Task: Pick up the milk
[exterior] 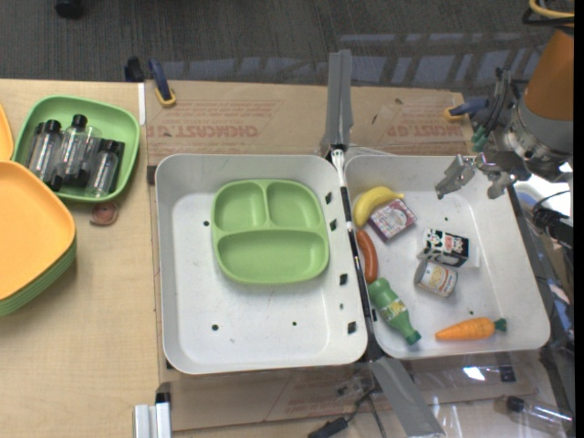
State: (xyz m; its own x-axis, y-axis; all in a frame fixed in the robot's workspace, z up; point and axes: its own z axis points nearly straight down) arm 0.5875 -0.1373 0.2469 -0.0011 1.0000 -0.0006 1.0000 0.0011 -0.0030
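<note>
The gripper (474, 179) hangs over the upper right corner of the right bin (525, 272), its two grey fingers (453, 175) spread apart with nothing between them. Above it the arm's orange band (555, 80) shows at the frame's right edge.

The milk (447, 245) is a small carton printed in black and white cow patches, lying on its side on the bin floor, below the fingers and slightly to their left, well apart from them. Any lettering on it is too small to read. Touching its lower edge is a small tin can (437, 279) with a pale label, also unreadable.

Left of the fingers lie a yellow banana (372, 201) and, just beside it, a purple and white packet (393, 219) whose print cannot be made out. Further down from there, a red sausage (368, 254) lies along the bin's left wall, with a green bottle (394, 310) below it. An orange carrot (469, 329) rests near the bin's bottom edge, well below the fingers.

The left bin (182, 318), far to the fingers' left, holds a green divided plate (270, 231). The cardboard (219, 126) under both bins bears red printing, seen upside down, that seems to read CHEMCAST. On the wooden bench at far left sit a green tray (117, 126) of dark-capped vials (73, 153) and a stack of orange plates (32, 235).
</note>
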